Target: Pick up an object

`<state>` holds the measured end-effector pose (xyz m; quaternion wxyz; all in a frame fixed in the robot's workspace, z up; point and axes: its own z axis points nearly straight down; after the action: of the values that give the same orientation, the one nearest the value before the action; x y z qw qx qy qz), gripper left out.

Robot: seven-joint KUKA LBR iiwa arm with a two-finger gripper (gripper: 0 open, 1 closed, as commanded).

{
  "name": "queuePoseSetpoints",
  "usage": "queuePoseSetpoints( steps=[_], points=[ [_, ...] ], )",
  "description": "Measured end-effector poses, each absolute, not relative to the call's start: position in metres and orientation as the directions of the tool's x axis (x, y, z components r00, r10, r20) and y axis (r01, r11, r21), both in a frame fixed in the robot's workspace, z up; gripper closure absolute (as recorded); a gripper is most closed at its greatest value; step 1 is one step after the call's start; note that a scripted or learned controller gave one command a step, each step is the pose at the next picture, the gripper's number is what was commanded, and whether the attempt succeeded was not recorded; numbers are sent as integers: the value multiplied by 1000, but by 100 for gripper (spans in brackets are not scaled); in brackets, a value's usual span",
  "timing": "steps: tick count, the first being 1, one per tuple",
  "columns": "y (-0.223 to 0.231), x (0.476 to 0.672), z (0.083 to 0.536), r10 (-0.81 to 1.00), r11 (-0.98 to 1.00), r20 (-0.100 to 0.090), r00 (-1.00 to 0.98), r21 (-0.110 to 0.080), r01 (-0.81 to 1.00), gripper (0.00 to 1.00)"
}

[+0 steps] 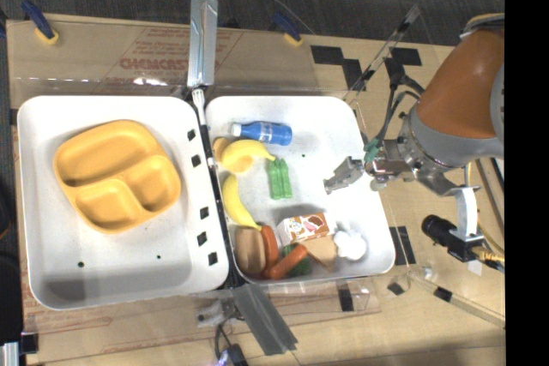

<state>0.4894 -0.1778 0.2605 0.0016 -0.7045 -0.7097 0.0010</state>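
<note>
Worktop with two white bins: gripper hangs over the right bin, near its right rim, finger state indiscernible, banana well leftward.

Bench: flat tan cardboard-covered bench top, black square marks printed on it, red lettering at far edge.
L bin: shallow white plastic bin sits on bench.
R bin: second shallow white plastic bin, touching L bin's right side.
Clamps: blue-yellow clips on bench far edge, behind L bin.
</note>
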Motion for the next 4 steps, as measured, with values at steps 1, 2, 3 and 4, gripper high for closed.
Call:
queuePoseSetpoints(
  steps=[1,2,3,4],
  points=[
    [-163,540,93,999,42,0,-42,1,999,0],
    [-155,607,92,998,-55,0,55,-2,998,0],
    [-135,630,192,1000,-10,0,10,7,1000,0],
    [-120,662,117,998,69,-10,-69,27,997,0]
  ],
)
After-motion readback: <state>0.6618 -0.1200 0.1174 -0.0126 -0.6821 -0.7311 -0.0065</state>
